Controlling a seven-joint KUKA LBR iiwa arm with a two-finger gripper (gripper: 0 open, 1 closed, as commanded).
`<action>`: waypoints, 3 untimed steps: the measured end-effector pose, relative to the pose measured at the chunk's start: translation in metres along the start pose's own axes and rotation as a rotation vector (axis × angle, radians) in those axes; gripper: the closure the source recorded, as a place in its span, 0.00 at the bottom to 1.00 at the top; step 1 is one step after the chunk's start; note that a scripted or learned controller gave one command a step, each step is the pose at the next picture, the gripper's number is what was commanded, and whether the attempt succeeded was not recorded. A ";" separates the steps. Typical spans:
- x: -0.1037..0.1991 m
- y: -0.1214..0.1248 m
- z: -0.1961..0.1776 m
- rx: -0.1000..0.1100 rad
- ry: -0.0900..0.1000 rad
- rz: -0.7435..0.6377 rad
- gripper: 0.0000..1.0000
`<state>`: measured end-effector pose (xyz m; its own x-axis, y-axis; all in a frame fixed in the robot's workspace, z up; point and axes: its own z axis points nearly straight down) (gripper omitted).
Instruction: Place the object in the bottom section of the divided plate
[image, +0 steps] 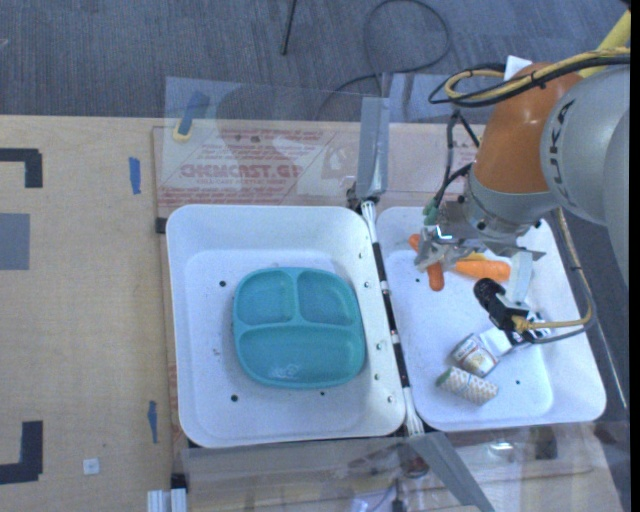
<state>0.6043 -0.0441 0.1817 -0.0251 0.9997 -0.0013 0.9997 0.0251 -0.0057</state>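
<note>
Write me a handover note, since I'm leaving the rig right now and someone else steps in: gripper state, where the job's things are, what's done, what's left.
Gripper: low over the upper part of the right bin, at the orange carrot-like pieces; whether it grips one cannot be told.
Divided plate: teal, in the left bin; its bottom section holds nothing.
Also in the right bin: two small patterned wrapped items near its lower edge.
Done: nothing placed yet.
Left: secure an object, carry it to the left bin, set it in the plate's bottom section.
</note>
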 end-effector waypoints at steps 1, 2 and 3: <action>0.088 -0.057 0.000 0.002 0.002 -0.149 1.00; 0.140 -0.122 0.001 0.005 0.001 0.093 1.00; 0.139 -0.122 0.001 0.004 0.001 0.096 0.00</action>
